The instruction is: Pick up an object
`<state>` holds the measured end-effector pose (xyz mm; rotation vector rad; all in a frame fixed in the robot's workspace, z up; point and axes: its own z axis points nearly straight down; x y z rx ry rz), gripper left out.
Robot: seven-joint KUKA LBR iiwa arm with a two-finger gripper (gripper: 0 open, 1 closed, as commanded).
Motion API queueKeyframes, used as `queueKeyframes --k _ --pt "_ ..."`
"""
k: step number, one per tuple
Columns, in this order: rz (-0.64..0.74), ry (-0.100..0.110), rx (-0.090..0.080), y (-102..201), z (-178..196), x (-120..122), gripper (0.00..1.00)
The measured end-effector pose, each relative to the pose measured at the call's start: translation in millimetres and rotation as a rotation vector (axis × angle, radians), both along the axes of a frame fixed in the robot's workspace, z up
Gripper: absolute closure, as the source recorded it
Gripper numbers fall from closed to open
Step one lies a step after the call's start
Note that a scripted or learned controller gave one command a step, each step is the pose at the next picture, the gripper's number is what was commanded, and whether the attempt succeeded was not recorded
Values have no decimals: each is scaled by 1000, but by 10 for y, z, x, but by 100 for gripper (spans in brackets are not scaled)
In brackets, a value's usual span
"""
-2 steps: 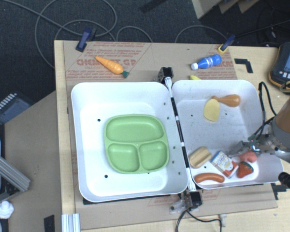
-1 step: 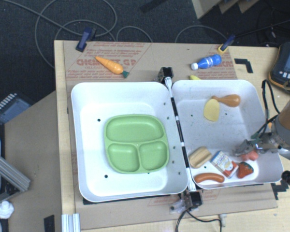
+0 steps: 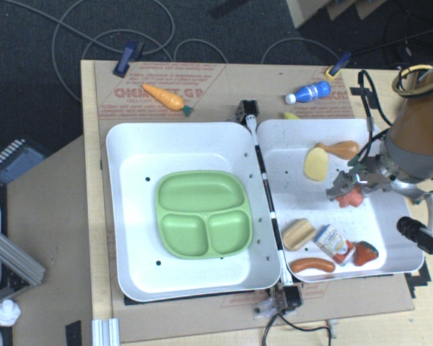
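Note:
My gripper (image 3: 348, 187) is low in the right bin (image 3: 289, 139), near its right side. Directly under and touching it lies a small red object (image 3: 353, 199), partly hidden by the gripper. A yellow piece (image 3: 316, 163) and an orange drumstick-shaped toy (image 3: 340, 149) lie just up and left of it. Along the bin's front sit a tan bread roll (image 3: 298, 233), a hot dog (image 3: 312, 266), a small printed packet (image 3: 333, 241) and a red strawberry-like toy (image 3: 366, 252).
The left bin (image 3: 130, 157) holds a green divided plate (image 3: 203, 213). On the board behind the bins lie a toy carrot (image 3: 166, 96), a blue-and-white bottle (image 3: 309, 92) and a blue clip (image 3: 126, 58). The arm's grey body (image 3: 415, 139) overhangs the right bin's edge.

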<state>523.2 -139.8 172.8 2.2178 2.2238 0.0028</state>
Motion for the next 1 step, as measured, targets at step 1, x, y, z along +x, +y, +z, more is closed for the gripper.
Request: queueKeyframes --k 1 --pt "-1 1 -1 653 206 -39 100"
